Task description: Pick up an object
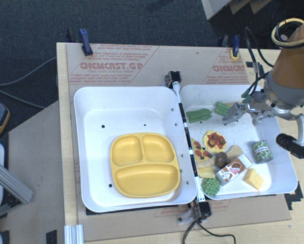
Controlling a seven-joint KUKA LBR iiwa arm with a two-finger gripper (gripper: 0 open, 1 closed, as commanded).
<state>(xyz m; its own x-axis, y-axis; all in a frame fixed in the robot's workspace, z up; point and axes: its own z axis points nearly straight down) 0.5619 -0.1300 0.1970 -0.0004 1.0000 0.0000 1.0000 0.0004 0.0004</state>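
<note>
Camera view: nothing lifted yet

I see the gripper (233,114) hovering low in the right bin (289,184), beside the green pieces (199,115). Its fingers look narrow and hold nothing. Below them, a heap of toy food (224,164) waits untouched; the pick remains undone.

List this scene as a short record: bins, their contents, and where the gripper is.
left bin: holds a yellow divided plate, lying flat
right bin: holds a pile of toy food
green items: bean pod near the dividing wall, peas at the front
other items: small pizza, cheese wedge, green can, red and white carton
gripper: over the back of the right bin, beside a small green piece
fingers: state unclear
</note>
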